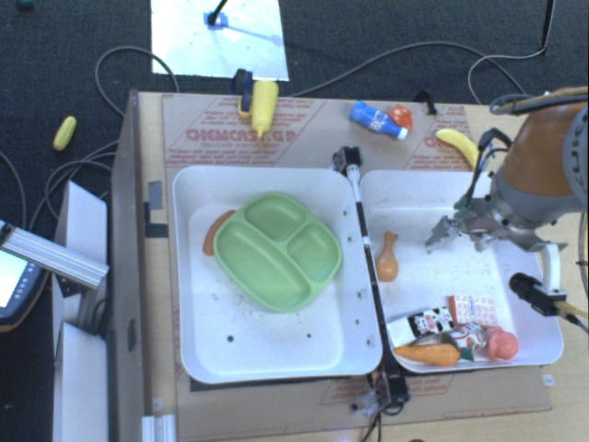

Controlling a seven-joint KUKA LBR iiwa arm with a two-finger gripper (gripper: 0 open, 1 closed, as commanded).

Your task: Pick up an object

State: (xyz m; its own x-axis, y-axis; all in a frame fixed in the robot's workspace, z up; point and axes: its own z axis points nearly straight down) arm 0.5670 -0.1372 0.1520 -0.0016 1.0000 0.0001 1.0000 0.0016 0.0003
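My gripper (444,233) hangs over the middle of the right bin (552,343), at the end of the grey and orange arm that comes in from the right. Nothing shows in its grasp. A tan drumstick-shaped toy (387,257) lies on the bin floor to its lower left, apart from it. Along the bin's near edge lies a pile: a black-and-white carton (430,323), an orange carrot (431,354), a red-and-white box (468,309) and a pink toy (501,343).
The left bin (198,339) holds a green divided plate (279,250) with an orange thing (214,231) under its left edge. A black divider bar (365,247) separates the bins. Behind them lie a yellow bottle (262,105), a blue bottle (377,120) and a banana (457,145).
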